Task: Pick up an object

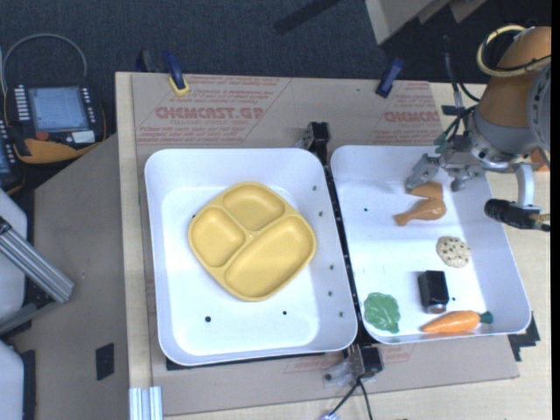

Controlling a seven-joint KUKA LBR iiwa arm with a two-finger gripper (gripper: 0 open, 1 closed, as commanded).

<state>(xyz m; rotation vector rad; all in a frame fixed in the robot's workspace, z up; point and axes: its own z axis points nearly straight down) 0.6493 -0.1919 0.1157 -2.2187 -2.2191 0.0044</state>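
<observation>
The grey arm with its orange band (512,77) comes in from the right and hangs over the far part of the right-hand shallow white bin (376,234). Its two-finger gripper (437,175) sits low above the bin floor, fingers spread open, one to the left and one to the right, with the far end of a tan-brown plastic chicken drumstick (422,206) between them; whether the fingers touch it cannot be told.

The drumstick lies flat in the far half of that bin, thick end to the right, thin bone end pointing left and slightly nearer. Bare white floor lies to its left up to the bin's left wall, and the far wall is close behind the gripper.

Nearer, a round speckled cookie (452,251) lies apart from the drumstick. Nearer still, a small black block (432,290) stands beside the cookie. An orange carrot (452,323) lies along the near rim, and a green leafy piece (382,311) rests at the near left corner.

The left-hand white bin (166,234) holds a yellow divided plate (252,240) near its middle, with open floor all round it.
</observation>
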